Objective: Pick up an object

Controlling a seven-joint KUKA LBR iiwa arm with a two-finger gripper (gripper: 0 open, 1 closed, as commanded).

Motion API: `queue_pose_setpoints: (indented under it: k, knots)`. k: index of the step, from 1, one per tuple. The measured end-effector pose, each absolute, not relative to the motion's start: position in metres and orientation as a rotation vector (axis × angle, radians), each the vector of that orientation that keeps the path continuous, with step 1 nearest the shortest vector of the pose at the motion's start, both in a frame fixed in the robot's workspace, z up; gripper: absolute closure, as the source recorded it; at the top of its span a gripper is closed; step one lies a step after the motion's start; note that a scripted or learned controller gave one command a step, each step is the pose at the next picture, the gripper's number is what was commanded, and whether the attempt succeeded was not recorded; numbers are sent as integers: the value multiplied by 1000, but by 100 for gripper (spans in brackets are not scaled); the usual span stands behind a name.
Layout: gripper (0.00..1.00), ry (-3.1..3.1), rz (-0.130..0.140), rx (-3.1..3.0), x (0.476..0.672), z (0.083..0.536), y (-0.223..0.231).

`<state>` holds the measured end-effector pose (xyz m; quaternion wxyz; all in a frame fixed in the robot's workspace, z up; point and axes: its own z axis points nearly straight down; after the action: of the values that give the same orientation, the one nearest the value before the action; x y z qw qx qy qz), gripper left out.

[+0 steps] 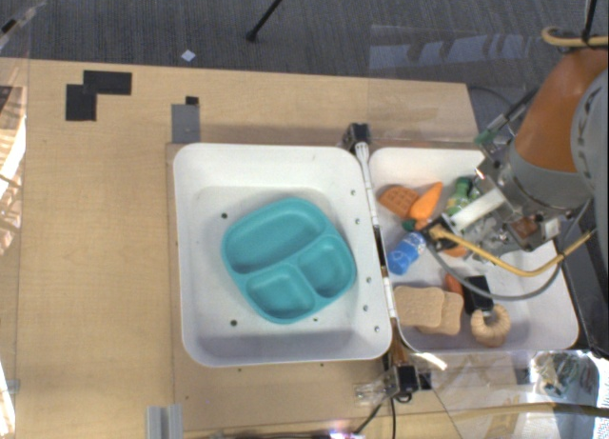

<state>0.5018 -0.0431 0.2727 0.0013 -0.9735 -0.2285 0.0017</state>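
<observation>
Gripper (485,232) over right bin (544,329), grip state impossible to tell; inside that bin carrot (428,201), blue bottle (404,254), bread slices (428,309), bagel (491,326); left of it teal divided plate (285,261).

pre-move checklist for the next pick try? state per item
1. Gripper over the right white bin: ok.
2. Object already in grasp: cannot tell, wrist hardware hides it.
3. Pickable things in that bin: ok. There is a tan bread slice, a tan ring-shaped bagel, a small blue bottle and an orange carrot.
4. Bread slice clear of neighbours: not ok, the bagel lies close beside it.
5. Teal divided plastic plate in the left white bin, away from the arm: ok.
</observation>
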Motion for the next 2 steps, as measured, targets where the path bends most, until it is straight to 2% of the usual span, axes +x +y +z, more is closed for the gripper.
queue_pose_setpoints:
  k: [1, 2]
  knots:
    - [100, -337, 1, -3121, 488, 253, -38]
    - [100, -365, 3, -3115, 489, 264, -37]
